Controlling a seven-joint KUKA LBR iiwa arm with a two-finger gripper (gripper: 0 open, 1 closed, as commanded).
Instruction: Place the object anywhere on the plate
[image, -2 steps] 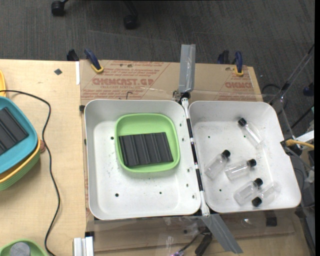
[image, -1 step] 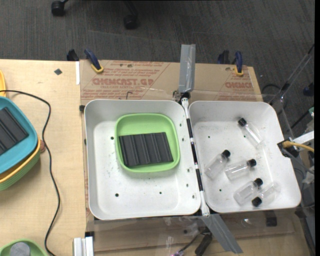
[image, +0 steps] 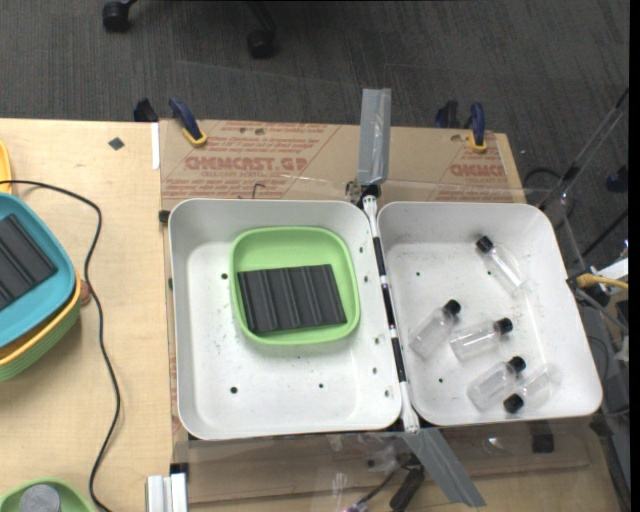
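A green square plate (image: 293, 250) with a dark ribbed insert (image: 293, 298) sits in the left white bin (image: 200, 390). Several clear plastic vials with black caps lie in the right white bin (image: 560, 400): one at the upper right (image: 499, 260), one near the middle (image: 434, 326), one to its right (image: 480, 340), and two near the front right corner (image: 497, 378) (image: 528, 392).
Cardboard (image: 300, 155) lies under the bins, held by clamps (image: 186, 120) (image: 476, 128) at the back. Stacked blue and green plates (image: 30, 290) and a black cable (image: 100, 300) are on the wooden bench at the left. A strip of grey tape (image: 374, 140) stands behind the bins.
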